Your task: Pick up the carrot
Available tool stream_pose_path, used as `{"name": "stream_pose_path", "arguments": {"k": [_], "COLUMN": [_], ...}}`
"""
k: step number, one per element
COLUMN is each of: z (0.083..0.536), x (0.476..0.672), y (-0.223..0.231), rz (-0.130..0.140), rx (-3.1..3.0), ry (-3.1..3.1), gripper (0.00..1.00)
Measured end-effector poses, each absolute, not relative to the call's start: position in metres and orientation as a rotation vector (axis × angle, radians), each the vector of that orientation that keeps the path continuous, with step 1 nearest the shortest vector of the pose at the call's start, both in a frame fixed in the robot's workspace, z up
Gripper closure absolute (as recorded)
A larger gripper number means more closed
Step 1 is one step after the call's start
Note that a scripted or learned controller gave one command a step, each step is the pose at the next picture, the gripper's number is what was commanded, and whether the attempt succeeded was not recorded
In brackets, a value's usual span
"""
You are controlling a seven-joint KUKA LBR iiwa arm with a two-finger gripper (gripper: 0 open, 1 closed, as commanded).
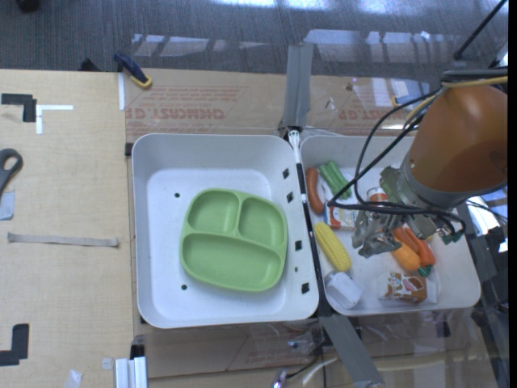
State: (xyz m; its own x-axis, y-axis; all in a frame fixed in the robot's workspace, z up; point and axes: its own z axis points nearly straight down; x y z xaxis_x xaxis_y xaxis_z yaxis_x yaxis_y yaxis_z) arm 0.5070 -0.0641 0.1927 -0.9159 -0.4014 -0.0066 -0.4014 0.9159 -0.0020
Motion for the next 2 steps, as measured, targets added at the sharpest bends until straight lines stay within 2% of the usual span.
{"name": "stream_pose_path", "arguments": {"k": [1,2], "z": [0.093,0.103], "x": [0.499,0.501], "y": [-0.159,-0.159], "rz": [-0.002,-0.004], "rx": [-0.593,-0.593], "ry": [3.079,3.073], "gripper": [1.0,1.0]}}
